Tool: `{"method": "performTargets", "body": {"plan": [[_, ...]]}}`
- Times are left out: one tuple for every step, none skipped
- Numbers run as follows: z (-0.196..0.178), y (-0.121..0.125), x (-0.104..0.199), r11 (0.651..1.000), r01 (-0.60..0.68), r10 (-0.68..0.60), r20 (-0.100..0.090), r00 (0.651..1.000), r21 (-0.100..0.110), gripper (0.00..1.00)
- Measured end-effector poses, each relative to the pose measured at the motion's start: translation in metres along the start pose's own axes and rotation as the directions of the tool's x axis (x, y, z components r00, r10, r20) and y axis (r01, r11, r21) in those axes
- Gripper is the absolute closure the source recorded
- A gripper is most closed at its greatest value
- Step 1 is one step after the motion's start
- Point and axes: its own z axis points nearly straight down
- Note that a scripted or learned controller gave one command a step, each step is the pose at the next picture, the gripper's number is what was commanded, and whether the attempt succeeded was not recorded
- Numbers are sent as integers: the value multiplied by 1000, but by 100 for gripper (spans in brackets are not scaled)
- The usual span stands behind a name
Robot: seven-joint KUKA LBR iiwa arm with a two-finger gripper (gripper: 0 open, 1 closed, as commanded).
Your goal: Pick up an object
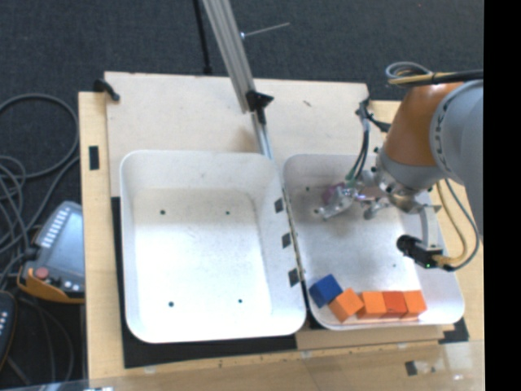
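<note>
Resting on a pale wooden bench (179, 112) over dark carpet (81, 23), two white bins (203, 243); fingers' (346, 202) state unclear.

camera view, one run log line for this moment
arm: over right bin | gripper: above bin floor, grip unclear | blue block, orange blocks: along front wall, untouched | left bin

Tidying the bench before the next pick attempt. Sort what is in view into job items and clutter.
For the job:
- gripper, over the right bin
- blue block
- orange blocks, in a row at the right bin's near edge

Lying about:
- left bin
- handheld pendant left of the bench
- loose cables
- metal rail
</note>
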Motion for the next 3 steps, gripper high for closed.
{"method": "performTargets", "body": {"plan": [[39,71,33,1000,2,-2,2,1000,-8,0],[38,25,27,1000,-5,5,2,1000,-3,0],[37,76,12,1000,-1,1,3,1000,-11,0]]}}
